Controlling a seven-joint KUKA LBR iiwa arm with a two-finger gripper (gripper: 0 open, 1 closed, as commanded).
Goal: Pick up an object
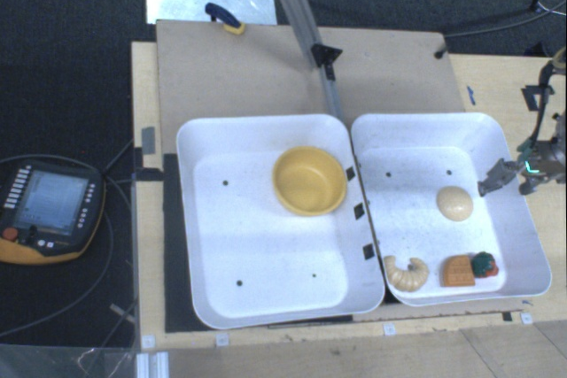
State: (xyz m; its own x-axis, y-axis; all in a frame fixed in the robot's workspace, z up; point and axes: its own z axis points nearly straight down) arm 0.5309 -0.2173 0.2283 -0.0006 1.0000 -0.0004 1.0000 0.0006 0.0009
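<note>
Over right bin [509, 142] right rim: fingers [493, 179] low, state unclear, beside cream ball [455, 204].

At my three o'clock edge I am seeing the gripper [507, 176]: dark grey angular finger, grey metal body, small teal light glowing, black cabling above.

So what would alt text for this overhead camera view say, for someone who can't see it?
Two shallow white bins sit side by side on a bench, seen from above. The left bin holds a yellow bowl; the right bin holds a pale egg-shaped object, a curled cream piece and an orange block. A robot gripper reaches in from the right.
</note>
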